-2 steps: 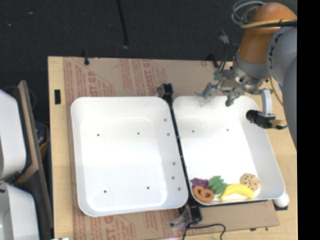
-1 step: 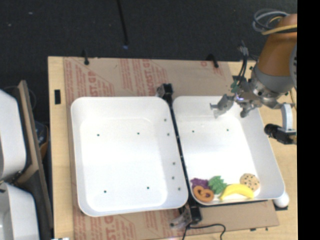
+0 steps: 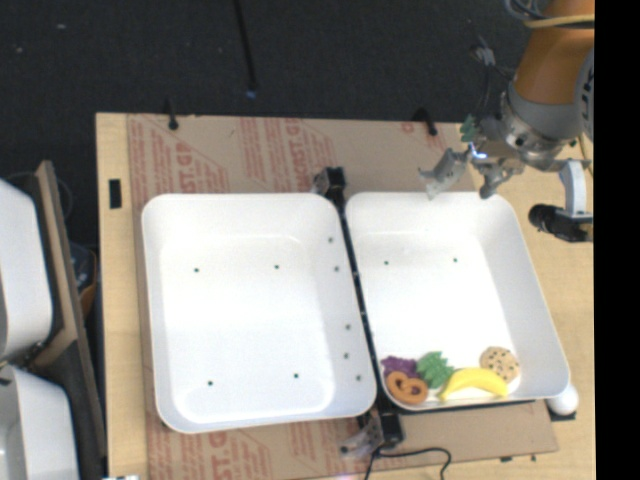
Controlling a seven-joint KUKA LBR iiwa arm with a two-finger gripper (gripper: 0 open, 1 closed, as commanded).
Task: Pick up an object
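While the gripper (image 3: 465, 176) hangs with its fingers spread and nothing between them, the approach step is in hand, and the next move calls for descent toward the banana (image 3: 474, 383), well below it.

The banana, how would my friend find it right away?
Look in the right bin, along its near edge where the toy foods bunch up. The banana lies below the round cookie, and it is the one long, curved, bright yellow piece.
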